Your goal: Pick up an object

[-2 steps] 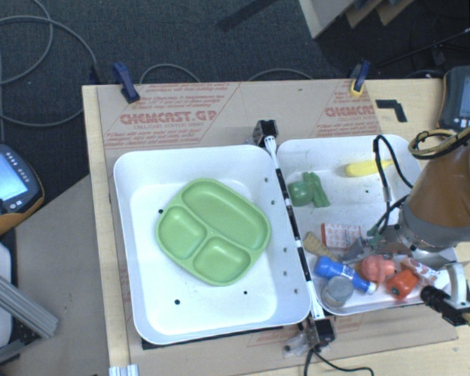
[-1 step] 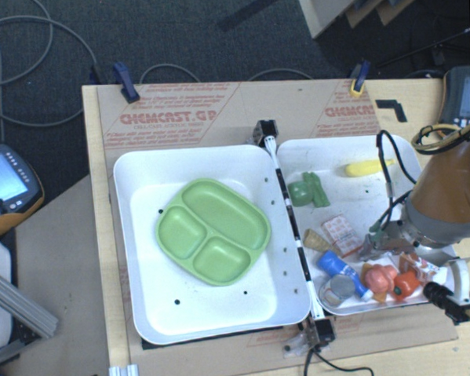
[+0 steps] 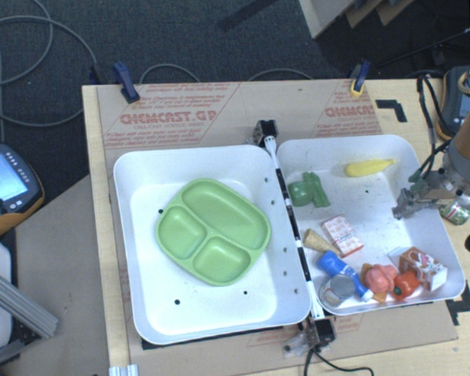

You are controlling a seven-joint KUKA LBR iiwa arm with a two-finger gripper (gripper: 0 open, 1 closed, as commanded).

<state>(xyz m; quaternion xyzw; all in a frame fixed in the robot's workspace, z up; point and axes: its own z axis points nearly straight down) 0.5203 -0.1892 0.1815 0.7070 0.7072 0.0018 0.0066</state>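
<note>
The right bin holds several small objects. A yellow banana lies near its far wall and a green toy near its left wall. A red-and-white packet lies mid-bin next to a tan cone. Along the near wall sit a blue bottle, a metal cup, an orange-pink toy and a red-and-white box. My gripper hangs low over the bin's right side, above bare floor, apart from every object. I see nothing in it.
The left bin holds a green divided plate at its middle. A black clip joins the bins at the far side. Blue and yellow clamps hold the board. Cables run along the arm at the right.
</note>
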